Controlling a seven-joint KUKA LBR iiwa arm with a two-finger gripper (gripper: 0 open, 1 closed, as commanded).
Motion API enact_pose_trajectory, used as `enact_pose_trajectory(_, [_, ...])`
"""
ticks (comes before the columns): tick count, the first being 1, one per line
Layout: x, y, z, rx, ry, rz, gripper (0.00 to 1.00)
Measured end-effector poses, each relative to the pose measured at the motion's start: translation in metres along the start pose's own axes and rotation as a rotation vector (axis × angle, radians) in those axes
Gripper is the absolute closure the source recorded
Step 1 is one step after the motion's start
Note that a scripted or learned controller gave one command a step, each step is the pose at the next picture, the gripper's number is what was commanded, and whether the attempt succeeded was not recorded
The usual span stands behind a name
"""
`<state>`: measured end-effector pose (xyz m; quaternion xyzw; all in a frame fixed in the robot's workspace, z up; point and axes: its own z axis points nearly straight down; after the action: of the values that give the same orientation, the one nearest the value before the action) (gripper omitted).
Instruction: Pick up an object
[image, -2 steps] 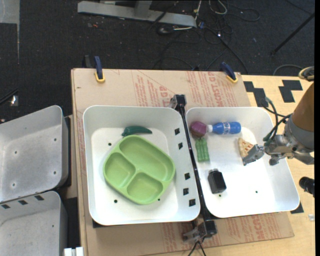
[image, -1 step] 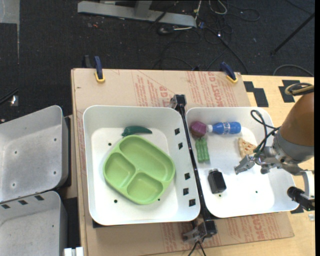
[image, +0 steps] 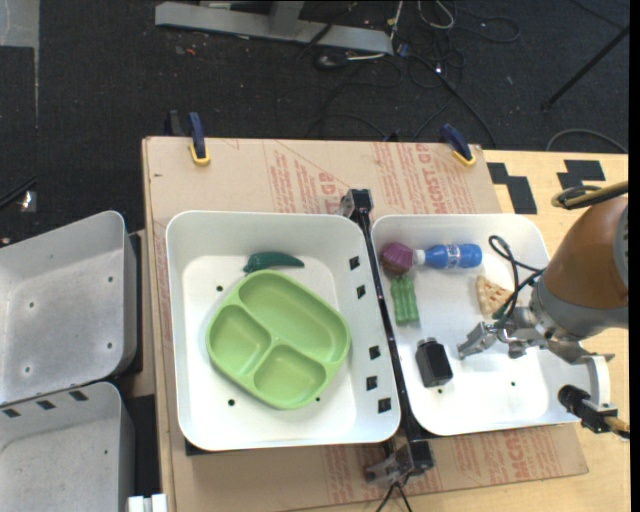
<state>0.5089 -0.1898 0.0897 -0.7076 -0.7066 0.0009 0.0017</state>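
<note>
Looking down, I count two white bins. My gripper (image: 478, 342) hangs in the right bin (image: 520, 405), fingers a little apart, holding nothing. One black block (image: 433, 362) lies just left of it.

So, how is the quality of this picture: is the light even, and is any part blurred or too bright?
In the camera view the light is fairly even and soft. The white bins look very bright, nearly washed out on their floors. The green plate and the black block are sharp enough. The gripper is small and slightly blurred. The floor at the top is very dark.
</note>
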Motion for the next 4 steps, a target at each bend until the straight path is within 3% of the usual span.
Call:
enact_pose_trajectory(1, [0.0,0.001,-0.013,-0.004,-0.001,0.002,1.0])
enact_pose_trajectory(4, [-0.001,0.002,-0.143,-0.009,-0.003,-0.005,1.0])
